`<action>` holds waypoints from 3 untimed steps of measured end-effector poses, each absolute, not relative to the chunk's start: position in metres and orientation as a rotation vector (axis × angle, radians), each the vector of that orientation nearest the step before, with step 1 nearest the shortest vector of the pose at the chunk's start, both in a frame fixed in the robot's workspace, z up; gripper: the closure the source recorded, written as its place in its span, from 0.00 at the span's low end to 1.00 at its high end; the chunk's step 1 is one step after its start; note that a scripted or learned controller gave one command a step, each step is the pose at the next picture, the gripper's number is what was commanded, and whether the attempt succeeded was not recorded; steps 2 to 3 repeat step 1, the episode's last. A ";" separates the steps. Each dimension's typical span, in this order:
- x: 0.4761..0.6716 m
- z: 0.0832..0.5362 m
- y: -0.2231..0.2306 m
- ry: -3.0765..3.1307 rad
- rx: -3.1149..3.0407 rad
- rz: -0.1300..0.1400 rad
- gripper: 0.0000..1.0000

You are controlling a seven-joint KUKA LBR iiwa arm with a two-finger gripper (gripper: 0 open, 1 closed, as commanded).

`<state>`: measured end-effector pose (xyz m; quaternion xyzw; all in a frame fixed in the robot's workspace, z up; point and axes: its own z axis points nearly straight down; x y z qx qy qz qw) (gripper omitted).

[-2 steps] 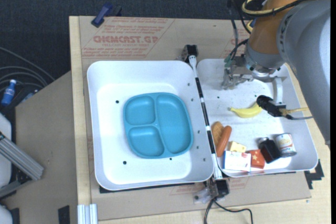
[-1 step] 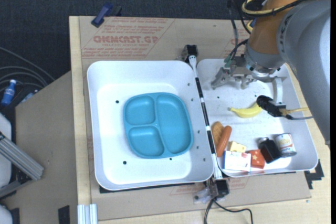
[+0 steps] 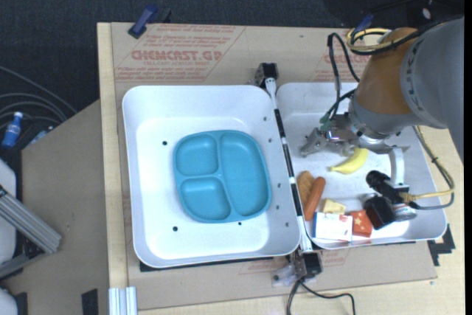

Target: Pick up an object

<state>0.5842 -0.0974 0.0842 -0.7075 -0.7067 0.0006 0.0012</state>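
The right bin (image 3: 313, 96) holds several toy foods. A small yellow banana (image 3: 349, 162) lies near its middle. Toward the front left of that bin, a reddish sausage (image 3: 314, 196) rests against a tan bun piece (image 3: 303, 182). A pale cheese wedge (image 3: 333, 207) and a white and red carton (image 3: 334, 226) lie at the front, with an orange-red piece (image 3: 361, 223) beside the carton. My gripper (image 3: 321, 140) hangs low over the bin floor, just up and left of the banana. Nothing shows in its grasp.
The left bin (image 3: 140, 122) holds a blue divided plate (image 3: 220, 175). A black clip (image 3: 267, 73) sits at the far end of the wall shared by the bins. Another fitting (image 3: 306, 264) sits at its near end. The grey and orange arm (image 3: 409, 77) covers the right bin's back right.
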 end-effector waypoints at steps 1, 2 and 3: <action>0.620 0.085 -0.093 -2.222 -2.221 0.000 0.00; 0.620 0.085 -0.093 -2.222 -2.221 0.000 0.00; 0.620 0.085 -0.093 -2.222 -2.221 0.000 0.00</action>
